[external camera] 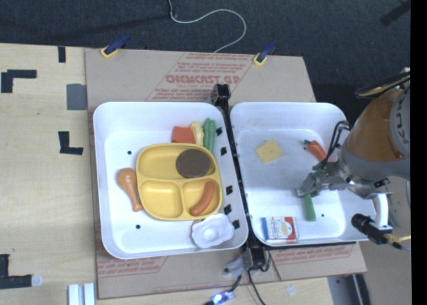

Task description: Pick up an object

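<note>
Yellow plastic divided tray with a brown round patty and orange sausage, pale yellow cracker square, green stick near my grey fingers, red-white-blue printed carton, my orange wrist band

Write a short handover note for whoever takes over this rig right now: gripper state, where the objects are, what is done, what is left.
Gripper: low in the right bin, over the top end of the green stick; whether it grips is unclear.
Right bin also holds a yellow cracker, an orange carrot piece and a small carton.
Left bin: yellow divided plate with brown patty and sausage; drumstick beside it.
Done: nothing visibly lifted.
Left: secure one object and raise it.
</note>
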Action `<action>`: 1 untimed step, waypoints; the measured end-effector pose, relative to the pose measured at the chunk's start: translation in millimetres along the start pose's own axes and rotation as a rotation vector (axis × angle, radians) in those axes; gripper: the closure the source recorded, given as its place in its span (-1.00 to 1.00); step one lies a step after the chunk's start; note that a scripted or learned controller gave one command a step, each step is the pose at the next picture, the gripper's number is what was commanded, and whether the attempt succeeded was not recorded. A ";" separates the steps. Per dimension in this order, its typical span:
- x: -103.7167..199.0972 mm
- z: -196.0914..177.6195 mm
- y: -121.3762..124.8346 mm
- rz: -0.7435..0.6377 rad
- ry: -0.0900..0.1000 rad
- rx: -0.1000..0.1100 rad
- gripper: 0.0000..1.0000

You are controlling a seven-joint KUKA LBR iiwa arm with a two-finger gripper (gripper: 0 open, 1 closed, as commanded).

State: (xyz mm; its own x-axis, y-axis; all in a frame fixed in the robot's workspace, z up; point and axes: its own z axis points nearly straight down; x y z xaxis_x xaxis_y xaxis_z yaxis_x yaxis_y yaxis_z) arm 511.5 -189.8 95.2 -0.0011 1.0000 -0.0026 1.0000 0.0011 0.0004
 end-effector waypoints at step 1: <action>-3.3 -44.2 6.4 0.000 0.002 -0.001 1.00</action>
State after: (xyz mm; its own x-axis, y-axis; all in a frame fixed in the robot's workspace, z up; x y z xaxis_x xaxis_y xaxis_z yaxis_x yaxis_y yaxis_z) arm 517.9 -193.0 139.5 -0.0012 1.0000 -0.0008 1.0000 0.0012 0.0017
